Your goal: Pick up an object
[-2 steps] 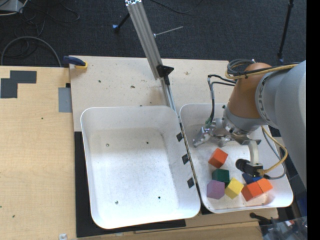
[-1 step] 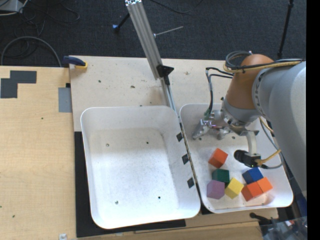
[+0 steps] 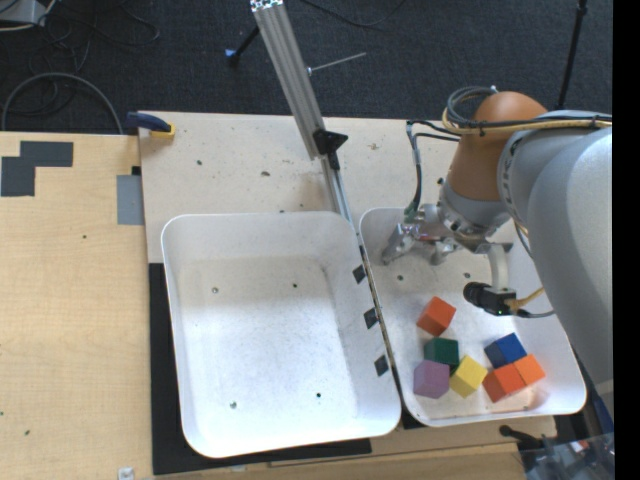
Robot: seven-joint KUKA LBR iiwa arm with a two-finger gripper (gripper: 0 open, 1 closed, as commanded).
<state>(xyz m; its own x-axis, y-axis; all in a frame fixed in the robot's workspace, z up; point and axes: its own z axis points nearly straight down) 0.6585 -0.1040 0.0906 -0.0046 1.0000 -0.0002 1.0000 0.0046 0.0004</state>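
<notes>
Six blocks sit in the right bin (image 3: 565, 400), and we use that bin as our landmark. Camera view, the one view we have: nothing is lifted yet, so we judge the pick as not begun, with reach, close and lift all left.

The claw (image 3: 420, 238) hangs over the bin's far end, near its back left corner, under the arm's orange band (image 3: 490, 163). We see metal fingers splayed a little, nothing between them, but whether they are open or closed we cannot tell.

The blocks cluster at the bin's near end, well apart from the claw. Closest to the claw is the orange block (image 3: 436, 316), about mid-bin. Just beyond it toward the near rim come the green block (image 3: 441, 351), purple block (image 3: 431, 379) and yellow block (image 3: 467, 376). The blue block (image 3: 505, 349) and a red-orange block (image 3: 513, 376) lie toward the near right corner.

We judge the orange block the easiest target, as it stands slightly apart from the rest.
</notes>
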